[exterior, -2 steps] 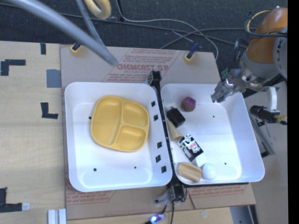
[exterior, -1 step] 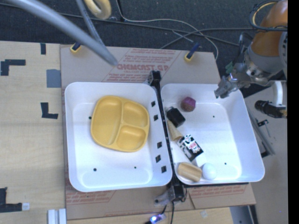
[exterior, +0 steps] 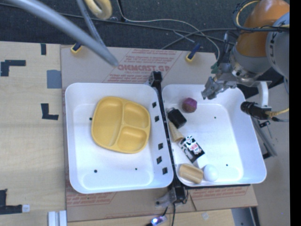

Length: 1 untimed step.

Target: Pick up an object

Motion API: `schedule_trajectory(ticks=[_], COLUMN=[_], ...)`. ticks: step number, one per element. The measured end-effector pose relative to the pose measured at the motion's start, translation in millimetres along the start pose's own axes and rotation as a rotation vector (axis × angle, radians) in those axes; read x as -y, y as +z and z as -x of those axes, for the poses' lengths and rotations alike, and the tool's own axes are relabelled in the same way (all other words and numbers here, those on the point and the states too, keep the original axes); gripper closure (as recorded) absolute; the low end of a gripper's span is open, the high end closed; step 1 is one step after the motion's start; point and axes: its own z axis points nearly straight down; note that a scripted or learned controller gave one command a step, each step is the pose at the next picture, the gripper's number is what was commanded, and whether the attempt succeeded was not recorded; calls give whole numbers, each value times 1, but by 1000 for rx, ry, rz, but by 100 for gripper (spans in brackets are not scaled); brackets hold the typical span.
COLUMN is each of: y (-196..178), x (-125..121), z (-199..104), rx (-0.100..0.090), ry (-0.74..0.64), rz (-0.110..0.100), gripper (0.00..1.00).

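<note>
A pale wooden table [exterior: 28, 126] with a sheet of brown cardboard [exterior: 141, 62] laid on it carries two shallow white plastic bins side by side, with dark carpet and loose cables beyond the far edge. The black divider [exterior: 162, 126] where the bins meet serves as the landmark here. Left of the divider sits the left bin [exterior: 75, 173], and in it lies a yellow plastic plate with three compartments [exterior: 121, 125], flat and well apart from the divider. Right of the divider is the right bin [exterior: 251, 164]. The grey arm with its orange band [exterior: 263, 27] reaches in far right of the divider, and its gripper [exterior: 210, 91] hovers over the far rim of the right bin; how far its fingers are parted cannot be told, and nothing is visible between them. Just right of the divider lie a black block [exterior: 177, 118], a tan cone-like piece [exterior: 176, 134], a black-and-white cow-patterned carton [exterior: 193, 148], a tan wooden block [exterior: 190, 173] and a white ball [exterior: 210, 173] touching it. A small purple ball [exterior: 189, 104] rests a little farther right, near the gripper
</note>
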Motion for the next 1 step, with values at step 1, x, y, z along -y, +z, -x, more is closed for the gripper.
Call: schedule_trajectory(ticks=[1], y=[-3], x=[14], z=[-56], rx=[0], ry=[0], rz=[-1], gripper=[100])
